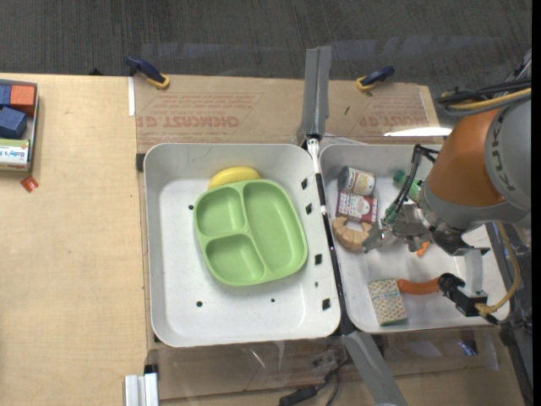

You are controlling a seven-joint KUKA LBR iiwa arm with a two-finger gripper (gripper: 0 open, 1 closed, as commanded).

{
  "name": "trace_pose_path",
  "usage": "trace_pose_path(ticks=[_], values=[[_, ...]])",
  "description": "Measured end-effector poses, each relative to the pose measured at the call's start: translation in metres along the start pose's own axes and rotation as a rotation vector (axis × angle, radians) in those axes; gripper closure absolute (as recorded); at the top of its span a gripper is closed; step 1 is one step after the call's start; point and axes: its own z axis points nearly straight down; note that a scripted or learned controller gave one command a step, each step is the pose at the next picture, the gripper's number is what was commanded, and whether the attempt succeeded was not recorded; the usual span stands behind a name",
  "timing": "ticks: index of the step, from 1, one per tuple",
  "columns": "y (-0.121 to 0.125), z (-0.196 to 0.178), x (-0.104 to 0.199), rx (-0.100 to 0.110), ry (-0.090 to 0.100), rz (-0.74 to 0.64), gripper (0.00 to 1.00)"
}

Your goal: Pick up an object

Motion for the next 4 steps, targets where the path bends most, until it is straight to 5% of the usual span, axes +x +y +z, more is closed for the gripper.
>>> trace_pose_path(ticks=[1, 2, 3, 4], values=[[0.000, -0.008, -0.001, 0.001, -0.001, 0.001, 1.00], [0.000, -0.008, -0.001, 0.001, -0.001, 0.001, 0.00], [-0.032, 0.027, 0.000, -0.001, 0.001, -0.009, 0.00], [0.038, 0.026, 0.001, -0.002, -0.001, -0.014, 0.00]])
